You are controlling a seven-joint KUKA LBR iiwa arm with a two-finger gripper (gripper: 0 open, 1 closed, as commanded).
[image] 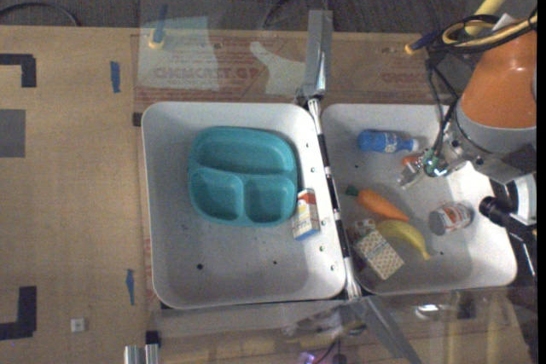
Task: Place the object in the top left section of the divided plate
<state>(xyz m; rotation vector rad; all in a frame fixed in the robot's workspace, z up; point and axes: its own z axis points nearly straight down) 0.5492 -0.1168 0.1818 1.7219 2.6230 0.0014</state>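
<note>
From above, the gripper [424, 167] hangs over the right bin [495, 268], near its upper middle, on the grey arm [499, 102] with the orange band that comes in from the right. How far its jaws stand apart cannot be told at this size, and nothing shows between them.

Which object the task means cannot be told, so each is placed from the jaws. Just above and to the left of them lies a blue bottle [386, 141], its long axis nearly level across the view, white cap end pointing right toward the jaws. Below and left lies a carrot [381, 204], long axis slanting from upper left down to lower right, green end at upper left. Further below is a banana [406, 238], slanting the same way. Left of the banana is a patterned box [379, 255], turned cornerwise. Below and right of the jaws lies a small can [450, 219] on its side, its axis roughly level.

Well to the left of the jaws, across the wall where the two bins meet, the teal divided plate [244, 176] sits in the upper half of the left bin [247, 277]. Its one wide section runs along the top; two smaller ones lie below. A small carton [305, 216] stands just beside the plate's lower right corner, close to the dividing wall. The left bin's floor is open below and left of the plate.
</note>
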